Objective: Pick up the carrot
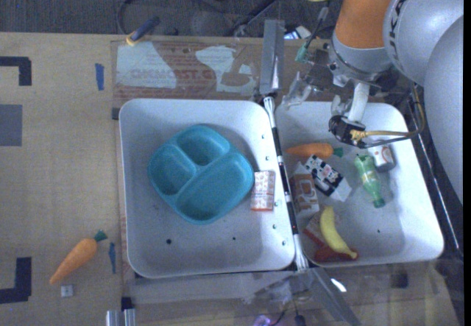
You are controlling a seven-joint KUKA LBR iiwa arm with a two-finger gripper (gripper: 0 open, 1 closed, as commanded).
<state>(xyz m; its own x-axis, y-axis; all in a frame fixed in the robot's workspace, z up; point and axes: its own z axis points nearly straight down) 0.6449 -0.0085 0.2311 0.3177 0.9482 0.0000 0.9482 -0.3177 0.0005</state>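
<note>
An orange carrot (310,149) with a green tip lies in the right bin (419,221), near its left wall in the far half. A second carrot (73,259) rests on the bench outside the bins, at the lower left. My gripper (303,87) hangs over the far left corner of the right bin, a short way beyond the carrot in that bin and apart from it. Nothing is visible between the fingers.
The right bin also holds a black-and-white patterned pack (324,174), a brown packet (303,196), a green bottle (369,179), a small box (383,157), a banana (335,232) and a red item (324,253). The left bin (140,133) holds a blue divided plate (200,173) and a small card (263,190).
</note>
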